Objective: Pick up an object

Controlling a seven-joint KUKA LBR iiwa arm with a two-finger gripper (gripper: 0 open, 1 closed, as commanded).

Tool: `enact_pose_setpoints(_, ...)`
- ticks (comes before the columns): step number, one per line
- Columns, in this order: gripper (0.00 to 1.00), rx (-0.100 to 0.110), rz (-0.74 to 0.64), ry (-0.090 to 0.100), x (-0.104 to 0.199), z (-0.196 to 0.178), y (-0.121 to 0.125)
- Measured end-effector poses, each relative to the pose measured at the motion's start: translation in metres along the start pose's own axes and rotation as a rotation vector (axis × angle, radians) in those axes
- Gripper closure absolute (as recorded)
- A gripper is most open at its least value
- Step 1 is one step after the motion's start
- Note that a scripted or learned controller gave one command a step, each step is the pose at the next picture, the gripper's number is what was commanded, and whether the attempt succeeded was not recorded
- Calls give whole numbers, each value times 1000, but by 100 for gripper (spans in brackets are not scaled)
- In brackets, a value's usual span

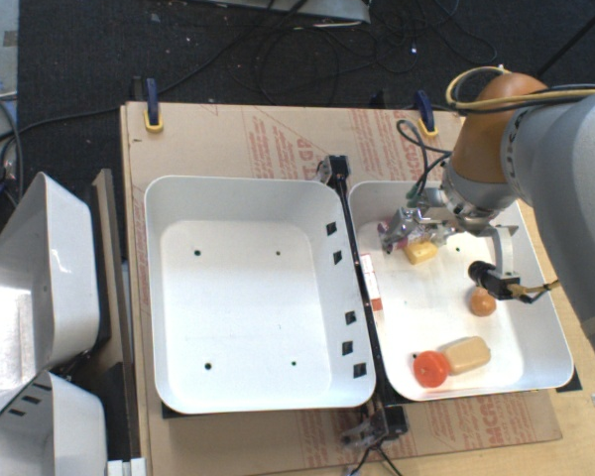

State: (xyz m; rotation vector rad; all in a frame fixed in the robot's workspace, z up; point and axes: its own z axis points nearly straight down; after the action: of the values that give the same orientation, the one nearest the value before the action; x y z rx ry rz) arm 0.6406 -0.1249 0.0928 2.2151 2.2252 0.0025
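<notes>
Gripper point(409, 228) hangs low, seemingly touching yellow block point(421, 252).

Two white bins point(178, 206), one yellow block point(421, 253), one orange ball point(483, 303), one red ball point(430, 369), one tan block point(465, 354).

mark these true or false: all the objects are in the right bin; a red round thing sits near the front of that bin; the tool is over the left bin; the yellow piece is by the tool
1. All objects lie in the right bin: true.
2. A red round object sits near its front edge, beside a tan block: true.
3. The tool is over the left bin: false, it is over the right bin's far part.
4. The yellow piece lies by the tool: true.
5. The small orange ball touches the red object: false, they lie apart.
</notes>
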Motion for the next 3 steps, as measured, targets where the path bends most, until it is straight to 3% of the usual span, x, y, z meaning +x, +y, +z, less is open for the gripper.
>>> enact_pose_setpoints(1,100,-1,-1,-2,-1,-10,0)
enact_pose_setpoints(2,100,5,10,0,-22,0,-75)
enact_pose_setpoints(3,100,-14,-8,1,66,-107,1)
